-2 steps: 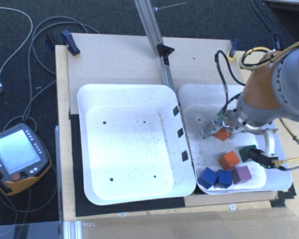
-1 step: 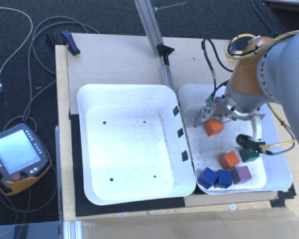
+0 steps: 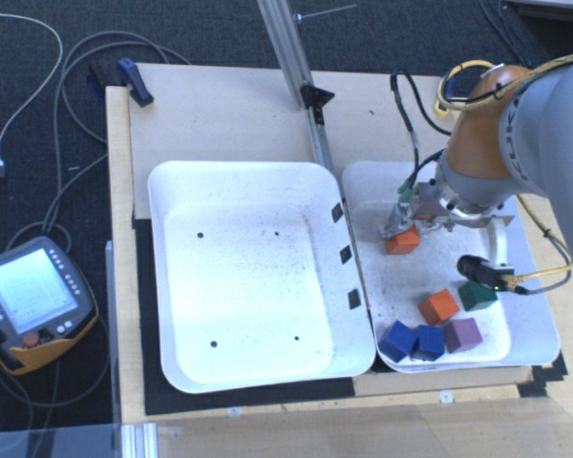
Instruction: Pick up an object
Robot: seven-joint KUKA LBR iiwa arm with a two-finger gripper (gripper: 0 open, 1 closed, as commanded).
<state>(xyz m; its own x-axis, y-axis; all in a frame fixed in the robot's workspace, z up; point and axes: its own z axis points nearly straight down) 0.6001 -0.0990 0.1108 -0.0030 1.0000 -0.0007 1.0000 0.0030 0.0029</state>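
In the right bin (image 3: 540,337) a small orange block (image 3: 402,241) lies near the bin's left-middle. My gripper (image 3: 406,222) hangs directly over it, its tip touching or nearly touching the block's top edge. The grey arm with its orange band (image 3: 477,151) comes in from the right and hides the bin's far part. Nearer the front lie a second orange block (image 3: 439,305), a green block (image 3: 477,297), a purple block (image 3: 463,333) and two blue blocks (image 3: 398,340) (image 3: 428,342).
The left bin (image 3: 172,256) sits beside the right one, their walls meeting at a ridge (image 3: 355,275). A metal pole (image 3: 291,55) slants in from the top. A black cable end (image 3: 479,270) hangs by the green block.
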